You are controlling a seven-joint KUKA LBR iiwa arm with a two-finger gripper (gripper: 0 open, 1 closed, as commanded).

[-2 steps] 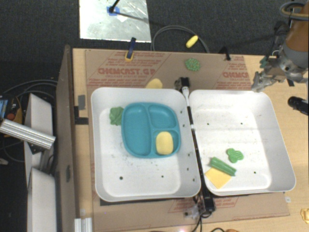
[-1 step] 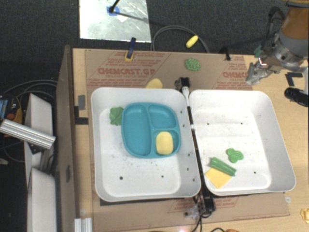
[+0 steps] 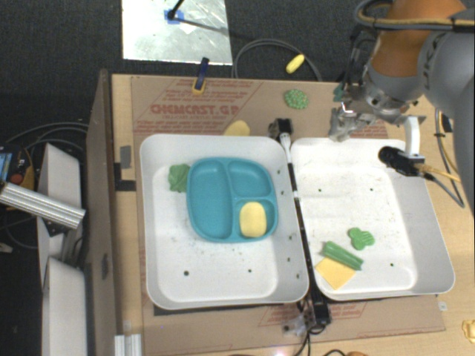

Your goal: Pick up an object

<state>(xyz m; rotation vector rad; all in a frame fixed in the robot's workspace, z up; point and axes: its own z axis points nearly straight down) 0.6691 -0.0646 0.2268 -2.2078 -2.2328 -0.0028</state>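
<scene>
Objects for picking lie in both bins, and none is in the gripper (image 3: 343,128), which hangs over the far rim of the right bin (image 3: 423,221); whether it stands wide or narrow I cannot tell. Nearest to it, in that bin's near half, are a small green piece (image 3: 361,237), a green stick (image 3: 342,255) and a yellow wedge (image 3: 335,273). The stick lies across the wedge's far edge, touching it, while the green piece sits just beside them, apart.

To do the step well, I would go for the lone green piece: it has bare floor round it, so the descent should meet nothing else. Taking the stick risks dragging the wedge along.

The left bin (image 3: 159,199) holds a blue tray (image 3: 215,199) with a yellow lump (image 3: 253,219) in its near right compartment, and a green leaf (image 3: 178,177) touching the tray's left edge. The lump sits low between the tray's walls, likely harder to reach.
</scene>
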